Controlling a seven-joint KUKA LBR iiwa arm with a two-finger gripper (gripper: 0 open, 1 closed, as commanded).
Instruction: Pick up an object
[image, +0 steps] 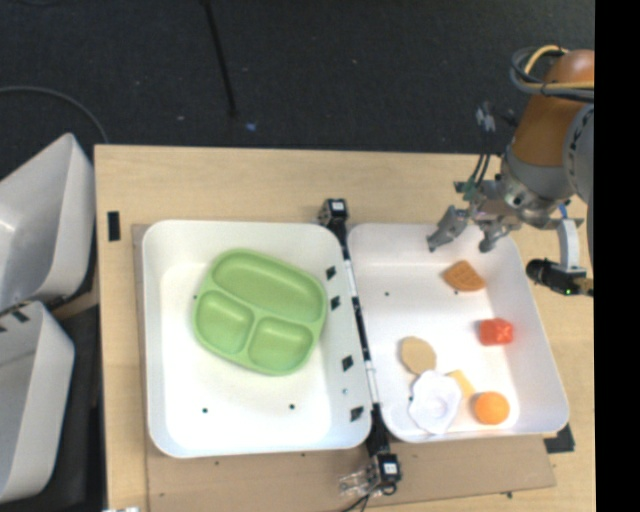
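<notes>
My claw hangs over the far edge of the right bin, its two fingers spread wide apart with nothing between them. The pick is not yet made: every object lies loose on the bin floor.

Just below my fingertips, nearest of all, sits a flat orange-brown piece, apart from the claw. Further toward the near side of the bin lies a red block; beyond that a tan oval piece is just beside a white rounded object. A small yellow piece and an orange ball sit beside the white one, at the corner farthest from me.

Away to my side, in the left bin, rests a green divided plate.

By my judgement the task is at its start. Left to do: come down on one object, likely the orange-brown piece since it is closest, close on it, and lift.
</notes>
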